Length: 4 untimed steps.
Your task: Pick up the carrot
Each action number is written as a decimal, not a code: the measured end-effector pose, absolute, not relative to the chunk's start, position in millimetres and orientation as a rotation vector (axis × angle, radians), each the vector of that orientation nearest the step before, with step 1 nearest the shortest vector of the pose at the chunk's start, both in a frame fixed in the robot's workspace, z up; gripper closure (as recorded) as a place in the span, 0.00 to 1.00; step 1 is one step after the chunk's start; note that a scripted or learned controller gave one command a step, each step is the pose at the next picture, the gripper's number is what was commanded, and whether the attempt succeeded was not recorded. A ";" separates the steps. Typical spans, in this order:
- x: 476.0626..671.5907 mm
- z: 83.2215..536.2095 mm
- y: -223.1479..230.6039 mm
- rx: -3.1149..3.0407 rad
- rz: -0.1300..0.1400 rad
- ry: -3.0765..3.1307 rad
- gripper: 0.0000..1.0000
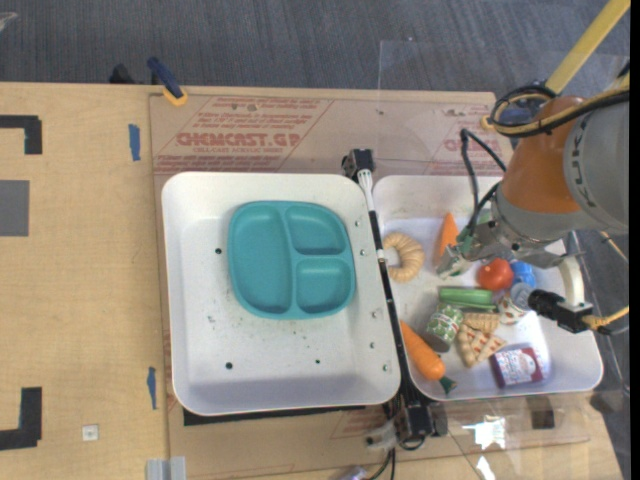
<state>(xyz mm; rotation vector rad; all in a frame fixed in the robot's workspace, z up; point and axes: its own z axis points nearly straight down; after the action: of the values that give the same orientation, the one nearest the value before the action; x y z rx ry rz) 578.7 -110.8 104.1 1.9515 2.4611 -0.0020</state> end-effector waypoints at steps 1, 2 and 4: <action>595.7 186.5 -64.7 2.384 0.006 2.042 1.00; 594.7 184.8 -66.0 2.387 0.000 2.040 0.00; 642.1 122.7 -97.5 2.329 0.002 2.105 0.00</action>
<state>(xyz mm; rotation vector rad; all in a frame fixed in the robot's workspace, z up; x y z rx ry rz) 642.1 -97.5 122.7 2.3288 2.1052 0.0022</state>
